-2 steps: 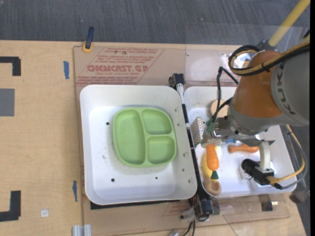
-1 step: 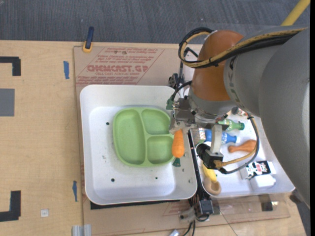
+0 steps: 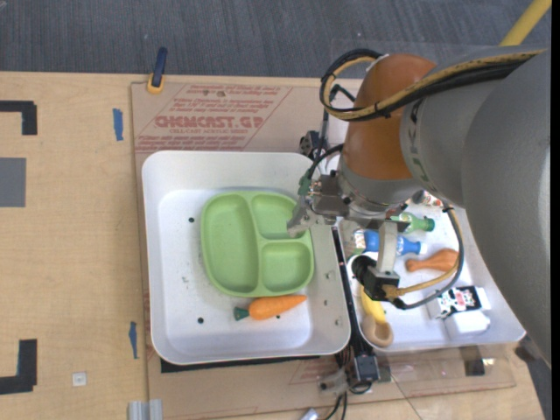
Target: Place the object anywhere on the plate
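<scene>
A light green divided plate (image 3: pixel 255 241) lies in the left white bin (image 3: pixel 175 234). An orange toy carrot (image 3: pixel 273 306) with a green stem end rests on the bin floor just in front of the plate's near edge. My gripper (image 3: pixel 302 215) hangs over the plate's right rim, near the upper right compartment. I see nothing between its fingers from here. The carrot lies about a hand's width in front of the gripper.
The right bin (image 3: pixel 472 331) holds several toys: an orange piece (image 3: pixel 435 261), a blue and white item (image 3: pixel 395 245), a yellow piece (image 3: pixel 374 309), a tan wooden spoon-like thing (image 3: pixel 378 329) and a white block (image 3: pixel 464 319). The arm covers most of that bin. A cardboard sheet (image 3: pixel 214 116) lies behind the bins.
</scene>
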Robot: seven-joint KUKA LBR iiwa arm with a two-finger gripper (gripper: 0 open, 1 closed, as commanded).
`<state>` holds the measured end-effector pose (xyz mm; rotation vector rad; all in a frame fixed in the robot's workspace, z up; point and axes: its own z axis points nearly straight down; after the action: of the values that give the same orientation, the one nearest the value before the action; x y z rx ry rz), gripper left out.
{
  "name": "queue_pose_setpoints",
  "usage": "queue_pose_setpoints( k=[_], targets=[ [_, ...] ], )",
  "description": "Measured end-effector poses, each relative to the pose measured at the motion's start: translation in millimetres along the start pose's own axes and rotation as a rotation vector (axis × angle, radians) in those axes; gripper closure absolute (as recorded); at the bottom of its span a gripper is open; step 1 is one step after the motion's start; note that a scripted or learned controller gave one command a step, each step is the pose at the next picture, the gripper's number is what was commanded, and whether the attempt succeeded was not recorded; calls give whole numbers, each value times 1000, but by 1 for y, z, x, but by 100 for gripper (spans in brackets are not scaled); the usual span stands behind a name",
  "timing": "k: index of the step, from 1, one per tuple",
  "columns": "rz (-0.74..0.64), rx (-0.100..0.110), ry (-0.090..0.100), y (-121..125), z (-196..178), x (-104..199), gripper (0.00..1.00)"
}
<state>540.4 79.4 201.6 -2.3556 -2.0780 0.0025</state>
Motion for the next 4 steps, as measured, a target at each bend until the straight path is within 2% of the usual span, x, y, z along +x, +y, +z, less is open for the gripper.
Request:
queue_pose_setpoints(
  k=[1,2,3,4],
  targets=[
    [-3,-4,-1,1,-10,1,100],
    [-3,-2,-2,1,-10,1,0],
    [-6,-7,-2,2,-20,1,100],
    [-6,-5,-3,2,-19,1,0]
  ],
)
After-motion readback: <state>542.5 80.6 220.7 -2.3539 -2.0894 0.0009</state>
